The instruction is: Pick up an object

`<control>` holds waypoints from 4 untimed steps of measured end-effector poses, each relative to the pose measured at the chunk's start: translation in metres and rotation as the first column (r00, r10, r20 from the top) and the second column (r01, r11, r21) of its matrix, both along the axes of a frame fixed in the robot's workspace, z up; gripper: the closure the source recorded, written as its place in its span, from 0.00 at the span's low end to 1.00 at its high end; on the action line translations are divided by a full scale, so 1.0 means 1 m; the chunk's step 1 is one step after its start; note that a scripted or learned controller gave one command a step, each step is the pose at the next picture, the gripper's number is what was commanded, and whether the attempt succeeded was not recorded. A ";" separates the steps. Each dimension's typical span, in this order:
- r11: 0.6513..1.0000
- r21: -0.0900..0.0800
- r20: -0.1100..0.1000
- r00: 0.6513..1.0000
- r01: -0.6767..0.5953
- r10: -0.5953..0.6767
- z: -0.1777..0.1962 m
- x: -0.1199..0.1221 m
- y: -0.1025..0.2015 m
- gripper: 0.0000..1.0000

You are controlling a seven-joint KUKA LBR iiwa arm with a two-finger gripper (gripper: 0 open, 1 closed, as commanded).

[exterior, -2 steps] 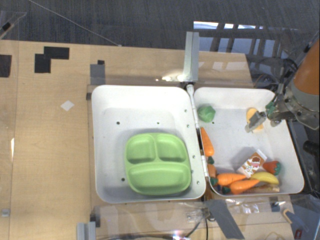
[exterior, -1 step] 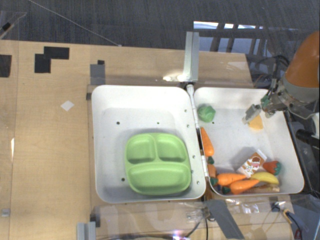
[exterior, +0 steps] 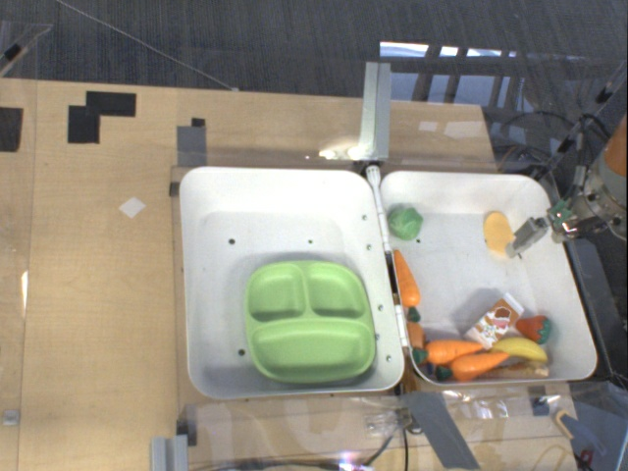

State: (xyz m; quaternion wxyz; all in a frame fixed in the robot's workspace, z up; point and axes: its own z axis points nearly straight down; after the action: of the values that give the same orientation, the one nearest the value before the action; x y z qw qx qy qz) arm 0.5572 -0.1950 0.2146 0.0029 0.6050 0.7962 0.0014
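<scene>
1. the claw (exterior: 530,234) sits at the right bin's (exterior: 461,283) upper right edge, reaching in from the right. it is small and partly blurred here, so i cannot tell whether it is open or closed.
2. nothing is visibly gripped by it. its tip is just beside a yellow-orange toy piece (exterior: 497,232) lying on the bin floor; whether they touch is unclear.
3. a green leafy toy (exterior: 404,222) lies near the bin's upper left corner.
4. a toy carrot (exterior: 405,281) rests along the left wall.
5. at the lower edge lie two more carrots (exterior: 466,357), a small carton (exterior: 494,323), a banana (exterior: 520,349) and a red piece (exterior: 535,329), clustered together.
6. the left bin (exterior: 226,224) holds a green divided plate (exterior: 309,320), flat, toward its lower right.
7. both bins stand side by side on the wooden desk (exterior: 88,302).
</scene>
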 end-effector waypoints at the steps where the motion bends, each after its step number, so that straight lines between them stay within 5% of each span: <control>1: 0.996 0.002 -0.003 0.996 0.087 -0.087 -0.078 0.023 0.027 0.00; 2: 0.996 0.000 0.000 0.996 0.087 -0.087 -0.123 0.072 -0.010 0.00; 3: 0.997 -0.001 0.007 0.997 0.081 -0.081 -0.110 0.075 -0.009 1.00; 4: 0.997 -0.001 0.007 0.997 0.080 -0.080 -0.111 0.075 -0.009 0.00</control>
State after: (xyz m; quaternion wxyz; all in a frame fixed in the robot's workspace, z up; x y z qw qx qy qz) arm 0.6325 -0.2035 0.1039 0.0061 0.6365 0.7712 0.0029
